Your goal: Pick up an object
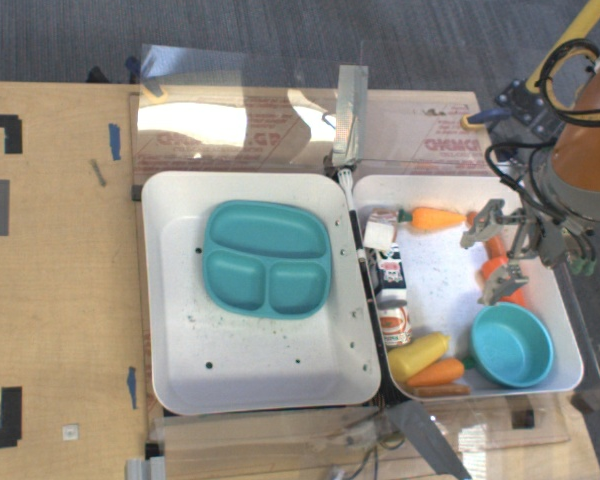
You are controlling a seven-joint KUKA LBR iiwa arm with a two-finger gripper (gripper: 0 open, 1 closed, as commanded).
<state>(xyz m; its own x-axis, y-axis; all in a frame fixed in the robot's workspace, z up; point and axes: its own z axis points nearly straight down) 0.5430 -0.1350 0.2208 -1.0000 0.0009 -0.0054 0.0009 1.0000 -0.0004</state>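
Since the gripper (499,252) hangs with fingers spread and nothing between them over the right bin (574,353), near its right edge, the orange piece (498,267) partly hidden beneath is the likely target; it looks like light, stiff, smooth plastic, best pinched across its narrow middle. The small carton (390,270) along the bin's left edge carries print too small to read

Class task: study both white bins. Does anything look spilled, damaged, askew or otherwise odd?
Nothing looks spilled or broken. The teal divided plastic plate lies flat in the left white bin. The small cartons along the right white bin's left wall lie on their sides, loosely jumbled.
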